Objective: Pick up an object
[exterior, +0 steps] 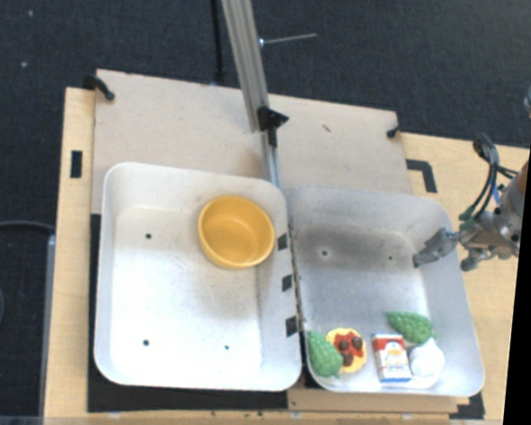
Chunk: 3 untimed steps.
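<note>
We look down at a slant from one fixed camera above the table (254, 140), taking in both white bins (128, 268).

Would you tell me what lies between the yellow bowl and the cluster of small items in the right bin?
In the camera view, between the yellow bowl and the small items lie bare bin floor and the two bins' adjoining rims.

The end effector (452, 250) is grey metal with dark fingers, and thin greenish cables loop above it.
</note>
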Each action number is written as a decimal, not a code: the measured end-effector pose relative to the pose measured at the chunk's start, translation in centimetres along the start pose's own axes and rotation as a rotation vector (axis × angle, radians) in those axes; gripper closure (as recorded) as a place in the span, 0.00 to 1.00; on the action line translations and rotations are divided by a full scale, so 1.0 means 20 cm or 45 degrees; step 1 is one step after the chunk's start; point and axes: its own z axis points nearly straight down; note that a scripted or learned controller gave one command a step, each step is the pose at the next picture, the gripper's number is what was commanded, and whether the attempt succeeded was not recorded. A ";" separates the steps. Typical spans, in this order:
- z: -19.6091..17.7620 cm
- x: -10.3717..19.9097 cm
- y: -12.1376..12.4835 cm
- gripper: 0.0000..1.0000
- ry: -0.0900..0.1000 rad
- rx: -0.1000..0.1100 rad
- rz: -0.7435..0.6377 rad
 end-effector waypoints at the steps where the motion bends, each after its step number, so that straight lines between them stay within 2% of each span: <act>1: 0.23 0.03 0.01 0.00 0.000 0.000 0.000; 2: 0.45 0.05 0.00 0.00 0.000 0.001 0.001; 3: 0.38 0.05 0.00 1.00 0.000 -0.009 0.002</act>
